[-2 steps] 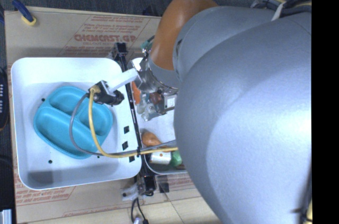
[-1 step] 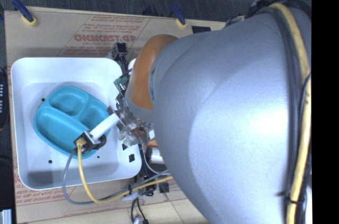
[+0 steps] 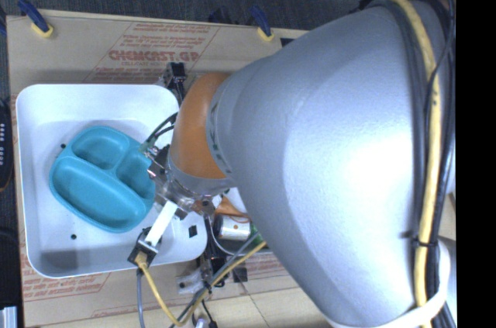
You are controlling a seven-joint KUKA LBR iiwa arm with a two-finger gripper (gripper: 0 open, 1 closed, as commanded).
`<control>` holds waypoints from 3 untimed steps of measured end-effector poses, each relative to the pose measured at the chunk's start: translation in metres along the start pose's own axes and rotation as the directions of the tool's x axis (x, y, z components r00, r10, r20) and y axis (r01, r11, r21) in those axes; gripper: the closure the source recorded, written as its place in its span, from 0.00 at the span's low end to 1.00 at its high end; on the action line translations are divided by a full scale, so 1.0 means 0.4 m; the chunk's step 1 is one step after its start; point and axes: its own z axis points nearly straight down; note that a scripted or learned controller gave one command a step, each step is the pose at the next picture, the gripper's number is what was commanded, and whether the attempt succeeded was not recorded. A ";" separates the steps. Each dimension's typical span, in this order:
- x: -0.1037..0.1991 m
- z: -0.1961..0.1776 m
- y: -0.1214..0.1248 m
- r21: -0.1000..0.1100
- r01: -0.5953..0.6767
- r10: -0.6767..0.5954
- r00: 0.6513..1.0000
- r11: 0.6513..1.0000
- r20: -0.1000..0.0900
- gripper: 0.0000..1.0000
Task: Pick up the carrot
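Gripper (image 3: pixel 222 222): low at the near middle of the camera view, under the arm's wrist, over the seam where the two bins meet. The wrist and a tangle of cables cover most of it, so whether it is released, clenched or grasping anything cannot be told.
Carrot (image 3: pixel 229 205): a small sliver of orange, apparently the carrot, shows just right of the wrist, against the white floor of the right bin. The rest is hidden by the arm, and contact with the gripper cannot be judged.
Arm (image 3: pixel 341 164): a broad grey body fills the right side of the scene, sweeping in from the right.
Orange band (image 3: pixel 195 129): rings the arm just above the wrist, beside the left bin's right wall.
Left bin (image 3: pixel 31 164): shallow and white, at the left of the bench.
Blue tray (image 3: pixel 101 179): a divided, rounded dish lying flat in the left bin, its right edge close to the wrist.
Right bin (image 3: pixel 239 199): a small white patch shows beside the wrist; the arm covers the rest.
White bracket (image 3: pixel 157 229): slants out from the wrist toward the near left, above the left bin's near right corner.
Yellow cable (image 3: pixel 425 125): runs down the arm's right flank beside black cables.
Cardboard sheet (image 3: pixel 155 51): brown with red print, lying under the bins.
Blue clamps (image 3: pixel 35 18): grip the sheet's far edge at left and middle.
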 end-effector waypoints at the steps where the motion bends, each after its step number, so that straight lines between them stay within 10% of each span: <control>1: 0.316 -0.085 -0.092 -0.004 -0.256 0.256 0.967 0.967 -0.006 1.00; 2: 0.342 0.127 -0.055 0.000 -0.242 0.242 0.970 0.970 -0.003 1.00; 3: 0.287 0.005 -0.107 -0.003 -0.577 0.577 0.817 0.817 -0.005 1.00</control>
